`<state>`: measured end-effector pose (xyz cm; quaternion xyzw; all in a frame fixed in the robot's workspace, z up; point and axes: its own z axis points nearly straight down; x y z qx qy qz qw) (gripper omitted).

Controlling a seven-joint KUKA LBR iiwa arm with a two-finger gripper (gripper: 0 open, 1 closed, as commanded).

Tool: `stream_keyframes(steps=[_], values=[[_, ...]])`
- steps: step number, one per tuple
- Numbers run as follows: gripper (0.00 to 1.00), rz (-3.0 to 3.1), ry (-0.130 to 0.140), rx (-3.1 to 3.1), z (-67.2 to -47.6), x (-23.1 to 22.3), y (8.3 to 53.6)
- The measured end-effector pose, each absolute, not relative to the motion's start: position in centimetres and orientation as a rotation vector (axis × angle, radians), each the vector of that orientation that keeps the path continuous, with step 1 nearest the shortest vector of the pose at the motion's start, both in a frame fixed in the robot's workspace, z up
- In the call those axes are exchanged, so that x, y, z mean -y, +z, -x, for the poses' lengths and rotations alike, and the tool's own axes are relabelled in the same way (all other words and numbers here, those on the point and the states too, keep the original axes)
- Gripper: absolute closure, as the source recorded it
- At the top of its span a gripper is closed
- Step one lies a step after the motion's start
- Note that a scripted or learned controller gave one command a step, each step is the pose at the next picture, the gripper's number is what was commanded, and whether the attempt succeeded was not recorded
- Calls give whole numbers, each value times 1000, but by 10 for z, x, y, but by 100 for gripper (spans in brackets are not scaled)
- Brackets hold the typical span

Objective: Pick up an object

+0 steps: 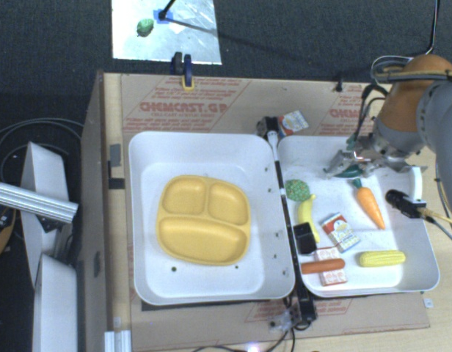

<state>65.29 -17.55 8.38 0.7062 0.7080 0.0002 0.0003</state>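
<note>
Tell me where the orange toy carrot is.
The orange toy carrot lies in the right white bin, below the gripper, above the yellow corn cob and right of the small red-and-white carton.

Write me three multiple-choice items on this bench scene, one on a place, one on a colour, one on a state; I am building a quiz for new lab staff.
1. Where does the yellow divided plate lie?
A. In the left bin
B. In the right bin
C. On the cardboard behind the bins

2. What colour is the carrot?
A. Purple
B. Orange
C. White

3. How does the tool stand to the toys?
A. It lifts the corn cob high
B. It presses on the plate
C. It sits at the right bin's far side, apart from the carrot

Key: 1 A, the plate rests in the middle of the left bin. 2 B, the carrot's body is orange. 3 C, the tool is near the far rim, with bare white floor between it and the carrot.
</note>
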Motion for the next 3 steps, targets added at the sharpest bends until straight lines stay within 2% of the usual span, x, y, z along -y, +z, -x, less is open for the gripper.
stream_keyframes(steps=[1,2,3], values=[[100,-2215,-2,-2225,-653,176,95],[100,-2213,4,-2221,-637,167,198],[0,-2215,2,-2223,-637,167,197]])
